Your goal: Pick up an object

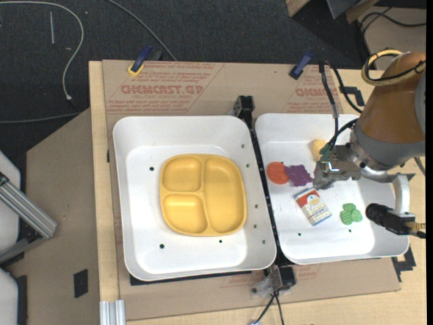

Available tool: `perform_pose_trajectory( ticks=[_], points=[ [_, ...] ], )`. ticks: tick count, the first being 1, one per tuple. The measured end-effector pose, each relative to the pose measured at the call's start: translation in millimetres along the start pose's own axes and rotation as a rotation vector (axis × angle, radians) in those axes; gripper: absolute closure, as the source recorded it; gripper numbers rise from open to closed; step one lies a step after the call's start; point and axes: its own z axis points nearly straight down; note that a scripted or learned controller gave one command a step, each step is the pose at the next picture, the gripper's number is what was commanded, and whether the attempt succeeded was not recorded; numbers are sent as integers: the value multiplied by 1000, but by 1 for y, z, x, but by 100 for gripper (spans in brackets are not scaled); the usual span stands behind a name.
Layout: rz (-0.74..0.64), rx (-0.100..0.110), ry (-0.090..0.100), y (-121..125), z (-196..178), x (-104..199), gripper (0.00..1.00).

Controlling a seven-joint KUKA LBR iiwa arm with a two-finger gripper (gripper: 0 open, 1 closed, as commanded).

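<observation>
I read "CHEMCAST GP" in red print on the brown board (pixel 169 90) under the bins. From my screen, the gripper (pixel 326 175) hangs low in the right bin (pixel 298 242), just beside the purple toy (pixel 298 175); whether its claw is wide or narrow I cannot tell. Nearby lie an orange piece (pixel 277 173), a small carton (pixel 313 206) and a green toy (pixel 350 214)
</observation>
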Motion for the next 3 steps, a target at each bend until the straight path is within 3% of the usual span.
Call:
perform_pose_trajectory(
  ticks=[2, 3],
  points=[
    [-2, -6, -1, -11, -19, 97, 100],
    [0, 0, -1, -20, -11, 149, 100]
  ],
)
